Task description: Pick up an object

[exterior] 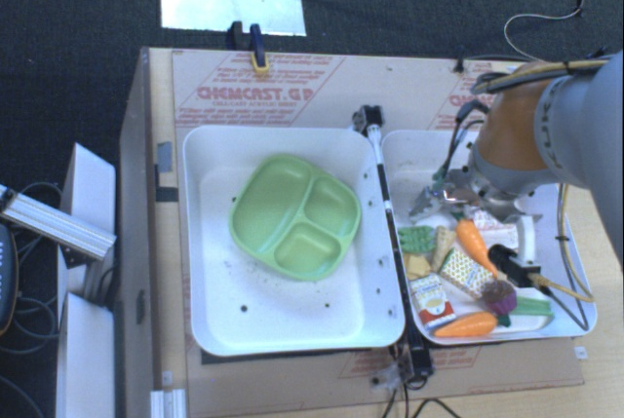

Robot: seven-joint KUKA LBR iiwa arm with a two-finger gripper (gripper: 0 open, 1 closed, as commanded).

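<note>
Toy food pieces lie heaped in the right bin (575, 260), toward the tabletop's front right corner: an orange carrot (475, 245) near the middle, a second carrot (466, 325) along the front wall, a green leafy piece (416, 238), a purple piece (500, 294) and a small red and white box (430, 297). The hand (444, 195) hangs low over the back of this heap; whether its fingers are apart or together cannot be told. A green divided plate (295, 216) rests in the left bin (210, 309), at the tabletop's middle.
</note>
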